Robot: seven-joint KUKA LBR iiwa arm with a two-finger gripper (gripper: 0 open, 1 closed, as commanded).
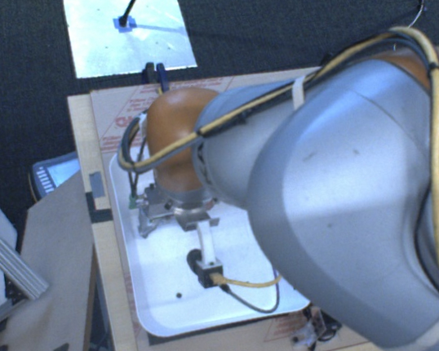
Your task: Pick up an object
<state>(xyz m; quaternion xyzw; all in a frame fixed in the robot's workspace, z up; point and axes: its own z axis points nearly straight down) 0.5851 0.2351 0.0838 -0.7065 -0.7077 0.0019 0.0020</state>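
Observation:
My gripper (150,214) reaches down into the left white bin (154,309), close to the bin's left wall, with the orange wrist band (172,137) right above it. The wrist hides whatever lies beneath the gripper. A tiny dark speck (179,295) sits on the bin floor toward the front. The bulky grey arm (347,200) covers the right half of this bin and all of the bin beside it.
The bins rest on a cardboard sheet (123,115) on the wooden bench (100,231). An aluminium rail (1,255) and a small screen (54,173) stand off to the left. A pale square panel (126,28) lies at the back.

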